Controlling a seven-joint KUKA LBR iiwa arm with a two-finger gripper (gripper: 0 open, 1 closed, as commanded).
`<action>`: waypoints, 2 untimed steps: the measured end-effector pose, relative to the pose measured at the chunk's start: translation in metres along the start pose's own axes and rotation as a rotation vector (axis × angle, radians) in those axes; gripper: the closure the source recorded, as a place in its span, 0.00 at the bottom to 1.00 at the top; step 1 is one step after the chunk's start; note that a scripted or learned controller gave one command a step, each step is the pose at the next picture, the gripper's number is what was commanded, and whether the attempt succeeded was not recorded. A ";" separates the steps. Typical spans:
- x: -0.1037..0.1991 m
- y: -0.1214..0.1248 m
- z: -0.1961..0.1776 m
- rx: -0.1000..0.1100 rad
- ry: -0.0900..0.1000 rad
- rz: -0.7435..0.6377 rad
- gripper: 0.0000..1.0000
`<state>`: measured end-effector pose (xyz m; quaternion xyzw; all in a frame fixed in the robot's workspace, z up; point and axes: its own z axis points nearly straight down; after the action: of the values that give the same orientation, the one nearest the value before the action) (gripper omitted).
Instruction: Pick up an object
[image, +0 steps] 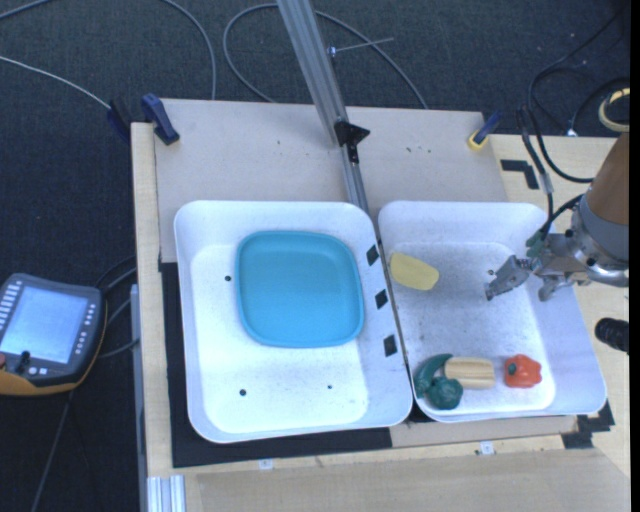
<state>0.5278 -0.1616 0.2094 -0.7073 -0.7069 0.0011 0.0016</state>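
Observation:
In the right bin (560, 330), a yellow wedge-shaped piece (413, 271) lies near the left wall. Along the front wall sit a dark green toy (438, 382), a tan cylinder (470, 372) and a red pepper-like toy (521, 371). My gripper (518, 290) hangs over the bin's right half, above and behind the red toy. It is open, its fingers spread with nothing between them. The arm comes in from the right edge.
The left bin (200, 300) holds a blue square plate (300, 288). A slanted metal pole (320, 75) rises from between the bins at the back. A handheld control pendant (45, 330) lies off the bench to the left, with cables on the floor.

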 end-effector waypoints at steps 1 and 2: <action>0.004 0.008 0.057 0.001 0.000 -0.001 0.00; 0.004 0.007 0.109 0.001 0.000 -0.001 0.00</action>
<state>0.5340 -0.1571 0.1001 -0.7071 -0.7071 0.0012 0.0020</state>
